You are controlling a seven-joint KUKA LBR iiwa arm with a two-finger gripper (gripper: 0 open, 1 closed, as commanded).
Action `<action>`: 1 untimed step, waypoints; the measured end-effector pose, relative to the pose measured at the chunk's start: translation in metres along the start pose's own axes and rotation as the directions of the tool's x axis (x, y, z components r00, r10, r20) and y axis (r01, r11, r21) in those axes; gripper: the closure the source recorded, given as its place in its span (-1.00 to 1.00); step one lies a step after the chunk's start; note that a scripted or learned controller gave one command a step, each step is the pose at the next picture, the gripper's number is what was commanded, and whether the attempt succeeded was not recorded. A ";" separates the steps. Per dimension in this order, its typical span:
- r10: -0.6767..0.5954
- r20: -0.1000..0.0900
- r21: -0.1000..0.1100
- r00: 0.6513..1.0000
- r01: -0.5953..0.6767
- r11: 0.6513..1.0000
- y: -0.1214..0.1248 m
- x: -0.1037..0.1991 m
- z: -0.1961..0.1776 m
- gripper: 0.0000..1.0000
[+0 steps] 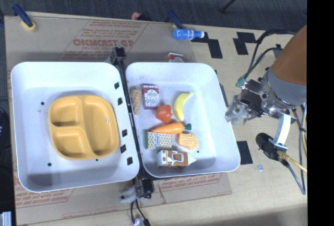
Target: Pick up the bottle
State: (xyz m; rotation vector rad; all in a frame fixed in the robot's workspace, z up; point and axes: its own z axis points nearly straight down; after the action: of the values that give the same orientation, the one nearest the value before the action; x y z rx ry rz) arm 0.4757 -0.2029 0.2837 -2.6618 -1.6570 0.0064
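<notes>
Table (pixel 250 188): tan surface with black tape marks, carrying two shallow white bins side by side.
Left bin (pixel 21 131): holds one yellow compartment tray (pixel 83 127), lying flat near its middle.
Right bin (pixel 219 115): holds a cluster of toy foods toward its left and centre.
Arm (pixel 292 71): grey, with an orange band, entering from the right; it stands over the table just outside the right bin's right wall.
Gripper (pixel 234 114): near the right bin's right rim, above the table; whether it is spread or pressed together cannot be told.
Bottle (pixel 185 34): blue, lying on its side on the table beyond the right bin's far edge, well apart from the gripper.
Banana (pixel 181 105): yellow, right of the tomato (pixel 164 113).
Carrot (pixel 168 128): orange, lying across the bin's centre, just below the tomato.
Carton (pixel 174 158): near the front wall of the right bin.
</notes>
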 end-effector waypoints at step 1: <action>0.414 -0.002 0.001 0.910 -0.414 0.910 -0.002 0.005 0.028 1.00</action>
State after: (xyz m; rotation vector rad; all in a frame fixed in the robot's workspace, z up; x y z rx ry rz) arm 0.4761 -0.1977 0.2561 -2.9520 -1.0559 0.0060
